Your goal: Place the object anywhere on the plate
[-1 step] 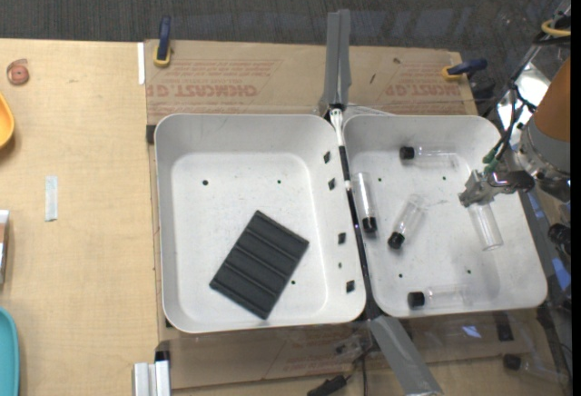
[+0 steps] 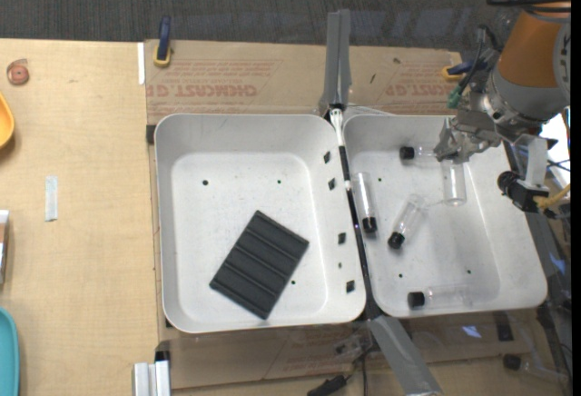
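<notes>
A grey KUKA arm with an orange band reaches in from the right, its tool [image 2: 454, 156] hanging over the upper part of the right bin [image 2: 508, 294]. A clear vial [image 2: 453, 183] hangs upright directly below the tool and appears pinched between its narrow-set fingers — the likeliest reading, though the glare on the plastic makes the contact hard to confirm. 4 more black-capped vials lie loose in that bin: one by the divider [image 2: 364, 202], one tilted mid-bin [image 2: 406, 223], one along the lower wall [image 2: 438, 297] and one near the upper wall [image 2: 416, 152]. The dark ribbed plate [image 2: 260, 263] lies flat at a slant in the left bin [image 2: 172, 194], well apart from the tool. The step in hand looks like the carry — the pick seems made, the placing not yet done. The next move calls for a traverse leftward across the divider between the 2 bins, then a descent over the plate before release.
</notes>
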Available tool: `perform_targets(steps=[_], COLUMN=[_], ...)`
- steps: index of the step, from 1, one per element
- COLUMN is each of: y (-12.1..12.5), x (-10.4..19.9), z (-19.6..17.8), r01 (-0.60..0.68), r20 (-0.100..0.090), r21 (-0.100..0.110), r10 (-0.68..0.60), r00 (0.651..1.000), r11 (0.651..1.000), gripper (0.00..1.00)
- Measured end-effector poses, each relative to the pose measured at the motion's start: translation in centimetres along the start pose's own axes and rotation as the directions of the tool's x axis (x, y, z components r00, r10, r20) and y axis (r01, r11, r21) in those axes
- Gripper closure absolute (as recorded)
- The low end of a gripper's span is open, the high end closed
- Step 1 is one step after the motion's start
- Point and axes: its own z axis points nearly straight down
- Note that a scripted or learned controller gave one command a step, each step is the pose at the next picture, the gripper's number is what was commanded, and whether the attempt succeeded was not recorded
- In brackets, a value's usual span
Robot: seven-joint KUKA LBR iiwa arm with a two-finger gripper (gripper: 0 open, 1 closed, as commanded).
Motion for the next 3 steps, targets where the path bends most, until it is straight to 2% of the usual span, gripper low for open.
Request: perform_targets(steps=[1, 2, 3], y=[2.6, 0.1, -2.4], x=[7.7, 16.5, 21.9], z=[1.9, -7.2, -13.0], r01=[-0.532, -0.731, -0.224], r20=[0.001, 0.002, 0.001], r21=[0.001, 0.001, 0.0], r10=[0.532, 0.731, 0.224], r00=[0.847, 0.682, 0.974], r11=[0.847, 0.682, 0.974], gripper=[1.0, 1.0, 1.0])
